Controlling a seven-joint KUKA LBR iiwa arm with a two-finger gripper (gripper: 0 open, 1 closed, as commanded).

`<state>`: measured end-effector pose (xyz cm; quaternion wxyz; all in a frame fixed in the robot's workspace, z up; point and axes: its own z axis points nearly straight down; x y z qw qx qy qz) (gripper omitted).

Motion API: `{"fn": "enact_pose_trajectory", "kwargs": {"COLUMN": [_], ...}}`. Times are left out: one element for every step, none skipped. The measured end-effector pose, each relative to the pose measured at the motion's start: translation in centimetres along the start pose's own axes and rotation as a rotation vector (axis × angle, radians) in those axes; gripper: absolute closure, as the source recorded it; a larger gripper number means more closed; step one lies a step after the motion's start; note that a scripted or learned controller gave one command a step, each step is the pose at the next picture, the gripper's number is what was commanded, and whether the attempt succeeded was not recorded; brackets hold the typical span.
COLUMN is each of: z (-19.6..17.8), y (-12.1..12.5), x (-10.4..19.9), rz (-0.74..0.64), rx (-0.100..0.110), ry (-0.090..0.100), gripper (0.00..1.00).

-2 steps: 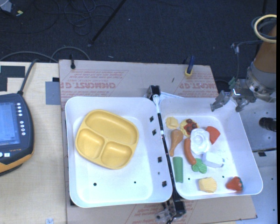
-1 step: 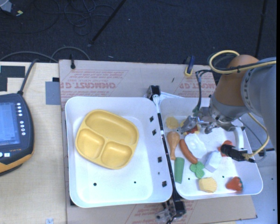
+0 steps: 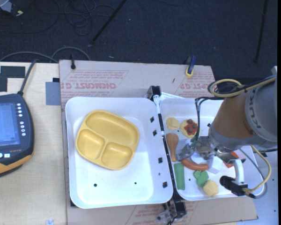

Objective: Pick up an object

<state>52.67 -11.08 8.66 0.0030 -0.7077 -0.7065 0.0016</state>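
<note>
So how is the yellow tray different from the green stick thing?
The yellow tray is much bigger than the green stick. The tray is wide with three hollows; the stick is narrow and plain. The tray lies by itself in the left bin; the stick lies in the right bin among other toy foods, near the gripper. Both lie flat.

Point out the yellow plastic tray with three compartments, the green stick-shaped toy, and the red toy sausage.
yellow plastic tray with three compartments [image 3: 107, 138], camera view, on its central ridge.
green stick-shaped toy [image 3: 179, 176], camera view, on its middle.
red toy sausage [image 3: 195, 165], camera view, on its middle.
</note>
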Motion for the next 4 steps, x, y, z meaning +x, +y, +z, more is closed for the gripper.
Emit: {"fn": "enact_pose_trajectory", "kwargs": {"z": [0.0,-1.0,-10.4,-20.6], "y": [-4.7,-4.6,-3.1,-5.1], "x": [2.6,2.3,7.8,10.7], "rz": [0.001,0.006,-0.008,-0.006], "rx": [-0.004,-0.003,-0.01,-0.011], "ry": [-0.001,-0.001,0.001,0.0], "gripper": [0.0,1.0,1.0,1.0]}}
